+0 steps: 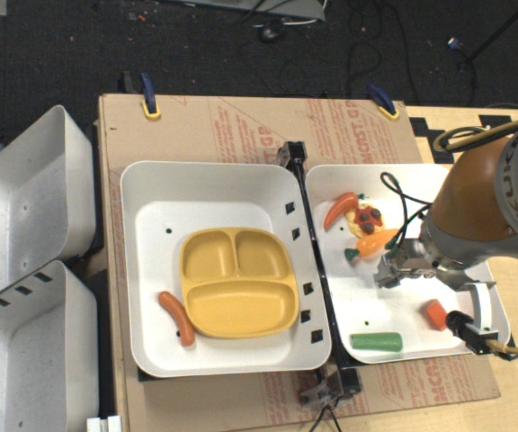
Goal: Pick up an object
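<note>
Nearest, a green block (375, 340) lies untouched. Beyond it, the end effector (390, 266) crowds the carrot (373, 241) and pizza slice (365, 218); its grip is unreadable, and clutter could spoil the pick.

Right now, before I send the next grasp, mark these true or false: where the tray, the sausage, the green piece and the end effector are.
1. The yellow divided tray sits in the left bin. True.
2. The orange sausage lies on the tray. False: it lies on the bin floor, off the tray's lower left corner.
3. The green block lies in the right bin, near its front edge. True.
4. The end effector hangs over the left bin. False: it is over the right bin, beside the pile of toy food.
5. The red block is in the left bin. False: right bin.
</note>
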Action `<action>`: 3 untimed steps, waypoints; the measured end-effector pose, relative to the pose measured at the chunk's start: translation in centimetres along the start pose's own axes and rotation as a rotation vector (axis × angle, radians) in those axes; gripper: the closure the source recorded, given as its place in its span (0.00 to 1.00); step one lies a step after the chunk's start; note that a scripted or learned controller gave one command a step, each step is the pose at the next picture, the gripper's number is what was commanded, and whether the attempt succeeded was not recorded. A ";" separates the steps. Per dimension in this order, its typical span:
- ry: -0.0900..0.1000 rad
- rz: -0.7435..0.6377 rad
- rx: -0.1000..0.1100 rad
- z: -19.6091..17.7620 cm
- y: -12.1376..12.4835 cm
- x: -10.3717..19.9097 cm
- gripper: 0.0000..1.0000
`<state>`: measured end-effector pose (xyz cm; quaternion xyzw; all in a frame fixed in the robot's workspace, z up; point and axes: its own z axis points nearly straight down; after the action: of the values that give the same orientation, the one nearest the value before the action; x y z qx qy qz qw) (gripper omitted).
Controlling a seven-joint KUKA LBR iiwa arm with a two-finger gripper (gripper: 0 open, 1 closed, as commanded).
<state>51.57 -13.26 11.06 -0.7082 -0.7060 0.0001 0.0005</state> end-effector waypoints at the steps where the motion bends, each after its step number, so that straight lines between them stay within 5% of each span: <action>1: -0.002 -0.005 -0.006 -4.8 0.9 -0.5 1.00; 3: -0.003 -0.007 -0.007 -15.9 0.4 0.0 1.00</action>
<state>51.97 -13.30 26.94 -0.7058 -0.7084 -0.0016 -0.0030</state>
